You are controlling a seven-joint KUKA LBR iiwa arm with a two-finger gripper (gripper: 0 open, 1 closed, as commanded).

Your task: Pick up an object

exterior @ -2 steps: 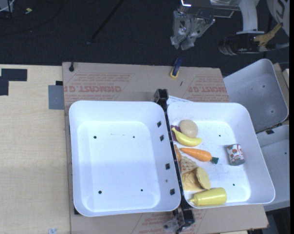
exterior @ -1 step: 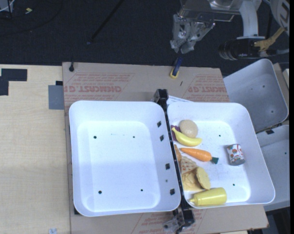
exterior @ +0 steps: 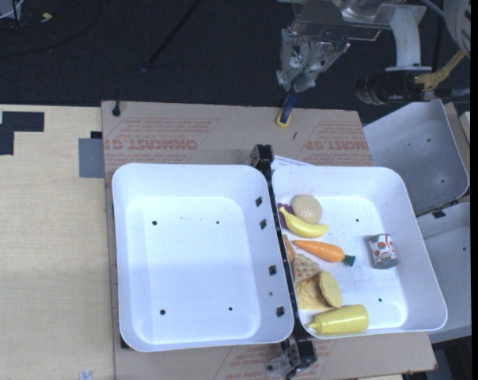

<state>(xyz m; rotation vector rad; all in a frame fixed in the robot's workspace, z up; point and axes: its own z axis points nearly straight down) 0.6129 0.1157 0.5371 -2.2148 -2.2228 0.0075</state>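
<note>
From my seat the left bin point(exterior: 193, 253) shows only bare white floor with a few dark specks. Along the clipped divider point(exterior: 272, 244) between the bins, a flat tan piece point(exterior: 302, 274) is partly covered by its neighbours and I cannot name it. In the right bin point(exterior: 385, 188) the objects crowd the 9 o'clock side. A pale round thing point(exterior: 307, 207) sits nearest 12 o'clock, touching the banana point(exterior: 304, 226) just under it; the banana's long axis runs from 10 toward 4 o'clock, and something purple peeks out at its upper end, too small to identify. Below, the carrot point(exterior: 321, 251) lies with its long axis nearly level, its dark green tip pointing toward 4 o'clock. A brownish slice point(exterior: 330, 289) overlaps the tan piece. The yellow bottle point(exterior: 339, 320) lies on its side near the 6 o'clock rim, long axis from 8 to 2 o'clock. The small can point(exterior: 383, 251) sits apart at 3 o'clock, tilted, label unreadable.

The gripper point(exterior: 301, 80) hangs well beyond the bins at 12 o'clock, against a dark background; I cannot tell how it is set, and I see nothing held. A small yellow and blue item point(exterior: 286, 114) lies on the cardboard point(exterior: 183, 137) just below it. The arm is cut off by the top edge
</note>
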